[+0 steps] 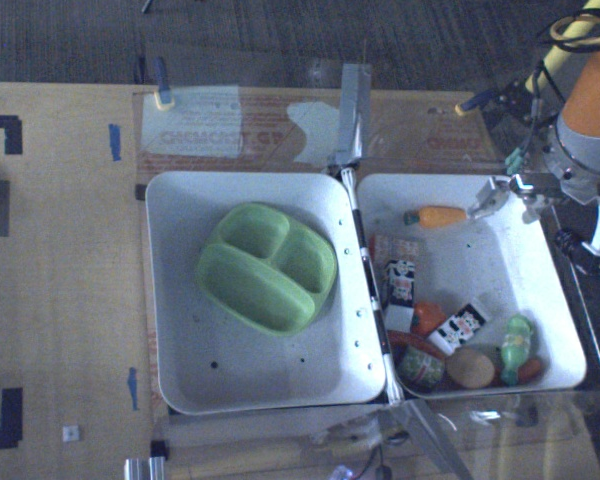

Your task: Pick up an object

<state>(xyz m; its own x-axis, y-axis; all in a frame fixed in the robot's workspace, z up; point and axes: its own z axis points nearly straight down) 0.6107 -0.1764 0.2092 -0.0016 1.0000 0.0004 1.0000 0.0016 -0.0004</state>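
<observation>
Two shallow white bins sit side by side on the tabletop (60, 298). In the left bin (180, 368) a green divided plate (268, 266) lies tilted near the middle. The right bin (520, 258) carries the loose objects: an orange carrot (438, 217) near its far edge, a small black-and-white carton (401, 284) against its left wall, a second white carton (459, 328) toward the near side, and along the near edge a dark green round item (421, 368), a brown potato-like object (470, 368) and a green bottle-shaped toy (517, 343). The hand (508, 200) hangs over the far right corner of the right bin, just right of the carrot, its fingers spread apart with nothing between them. Above it the arm's orange band (590, 103) shows at the right edge.
</observation>
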